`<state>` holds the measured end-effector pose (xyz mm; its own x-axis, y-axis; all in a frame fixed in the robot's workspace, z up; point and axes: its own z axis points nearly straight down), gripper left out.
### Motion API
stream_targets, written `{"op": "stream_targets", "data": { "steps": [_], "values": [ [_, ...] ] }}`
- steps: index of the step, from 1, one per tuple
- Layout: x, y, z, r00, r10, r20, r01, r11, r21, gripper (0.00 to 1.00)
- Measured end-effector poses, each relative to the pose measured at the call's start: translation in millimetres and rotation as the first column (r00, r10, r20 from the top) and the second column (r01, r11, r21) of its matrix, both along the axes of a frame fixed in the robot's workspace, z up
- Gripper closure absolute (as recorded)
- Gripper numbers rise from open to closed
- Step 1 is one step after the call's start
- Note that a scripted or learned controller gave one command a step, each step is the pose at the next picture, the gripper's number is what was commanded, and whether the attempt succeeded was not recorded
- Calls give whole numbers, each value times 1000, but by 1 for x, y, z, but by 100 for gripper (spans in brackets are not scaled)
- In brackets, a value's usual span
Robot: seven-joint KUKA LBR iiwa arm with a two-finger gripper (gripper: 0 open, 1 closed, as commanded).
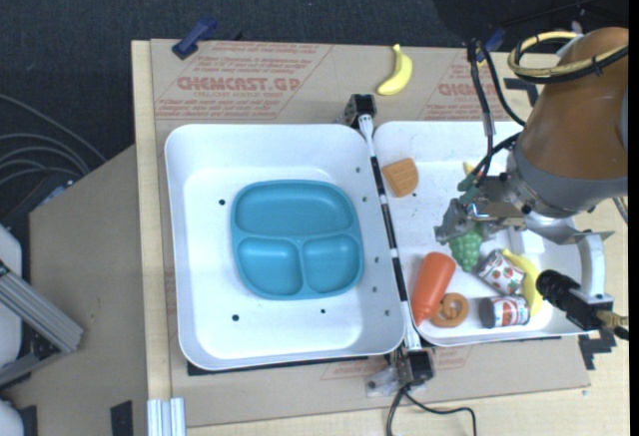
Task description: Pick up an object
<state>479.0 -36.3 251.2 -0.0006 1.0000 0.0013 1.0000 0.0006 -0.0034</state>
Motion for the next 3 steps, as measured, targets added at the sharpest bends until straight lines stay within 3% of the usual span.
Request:
{"op": "stream_targets", "data": {
  "steps": [1, 2, 3],
  "values": [
    [0, 3, 13, 1000, 0, 4, 0, 1000, -2, 100],
    [0, -14, 12, 1000, -2, 4, 2, 1000, -2, 100],
    [0, 14, 9, 1000, 0, 1, 0, 1000, 0, 100]
  ]
}}
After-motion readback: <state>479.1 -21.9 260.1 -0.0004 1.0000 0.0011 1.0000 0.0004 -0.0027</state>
